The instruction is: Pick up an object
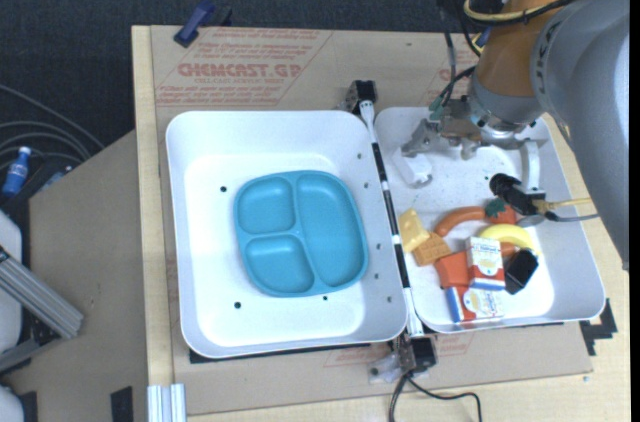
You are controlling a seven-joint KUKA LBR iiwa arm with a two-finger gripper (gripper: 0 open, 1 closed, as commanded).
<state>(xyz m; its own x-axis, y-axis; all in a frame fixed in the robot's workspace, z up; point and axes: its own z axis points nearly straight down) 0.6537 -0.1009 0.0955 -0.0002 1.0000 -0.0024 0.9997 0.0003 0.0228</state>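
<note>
Overhead, tool [452, 138] hovers in right bin [575, 295]; cannot tell its state.

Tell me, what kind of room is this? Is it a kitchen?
Probably a robot lab or workshop, not a kitchen. A grey robot arm reaches over two white bins on a bench, the food in the right bin looks like toys, and loose cables run over the dark floor.

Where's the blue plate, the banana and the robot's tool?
Blue plate [300, 232]: camera view, on the ridge where its compartments meet.
Banana [512, 236]: camera view, middle of its yellow curve.
Tool [462, 132]: camera view, on its grey body, over the right bin.
</note>
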